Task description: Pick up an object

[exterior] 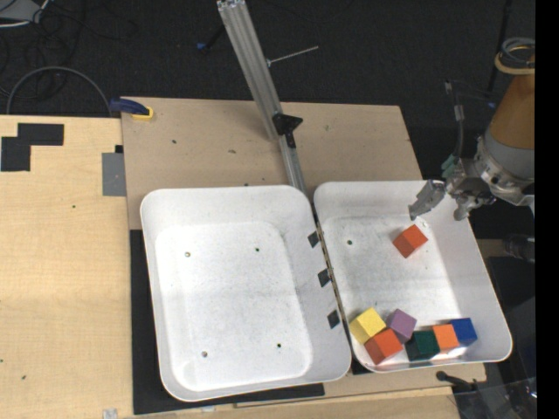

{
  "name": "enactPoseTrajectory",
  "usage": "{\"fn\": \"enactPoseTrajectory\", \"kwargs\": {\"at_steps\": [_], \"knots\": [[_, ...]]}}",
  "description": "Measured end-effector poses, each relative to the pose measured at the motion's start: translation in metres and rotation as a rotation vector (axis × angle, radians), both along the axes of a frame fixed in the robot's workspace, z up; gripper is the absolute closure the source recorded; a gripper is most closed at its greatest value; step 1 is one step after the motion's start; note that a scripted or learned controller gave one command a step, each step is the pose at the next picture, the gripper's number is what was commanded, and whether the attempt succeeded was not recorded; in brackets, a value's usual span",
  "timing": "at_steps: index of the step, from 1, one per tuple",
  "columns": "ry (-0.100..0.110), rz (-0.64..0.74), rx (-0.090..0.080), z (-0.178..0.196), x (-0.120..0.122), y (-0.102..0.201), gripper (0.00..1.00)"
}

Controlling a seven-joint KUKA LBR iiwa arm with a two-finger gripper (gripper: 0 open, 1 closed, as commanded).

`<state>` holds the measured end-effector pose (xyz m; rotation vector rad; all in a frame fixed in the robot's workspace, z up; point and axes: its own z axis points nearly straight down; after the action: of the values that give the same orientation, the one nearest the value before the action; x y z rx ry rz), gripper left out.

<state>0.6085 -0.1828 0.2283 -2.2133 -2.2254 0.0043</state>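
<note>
Fingers (441,201) spread open above the right bin's (472,273) far side, one grey finger (426,200) angled down-left, the other lower and to the right near the bin's rim; nothing between them. Carried by a grey arm (515,138) with an orange band, entering from the right.

Just below the left finger, and slightly toward the bin's middle: an orange-red cube (410,240), lying tilted on the white floor, one corner turned up, faces evenly coloured, apart from the finger and not gripped. Alone in that part of the bin.

Well below the fingers, along the near rim of the same bin: a cluster of small blocks packed close together. Yellow block (369,323) at the left, red block (383,346) just under it, purple block (402,323) beside the yellow, green block (423,345) next along, then an orange block (446,335) and a blue block (464,330) at the right end. Several touching their neighbours.

Far to the left of the fingers: the left bin (229,288), white, speckled, joined to the right one along a seam with black clips.

Beyond the fingers, up and left: a slanted aluminium rail (258,77) rising from the bench (349,142) between the bins.
</note>
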Motion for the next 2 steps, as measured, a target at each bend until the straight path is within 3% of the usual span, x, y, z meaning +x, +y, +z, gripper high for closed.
{"fn": "enactPoseTrajectory", "kwargs": {"at_steps": [1,2], "knots": [[0.001,0.005,0.0,0.01,0.0003,0.0002,1.0],[0.002,0.006,0.0,0.0095,0.0002,0.0001,0.0]]}}
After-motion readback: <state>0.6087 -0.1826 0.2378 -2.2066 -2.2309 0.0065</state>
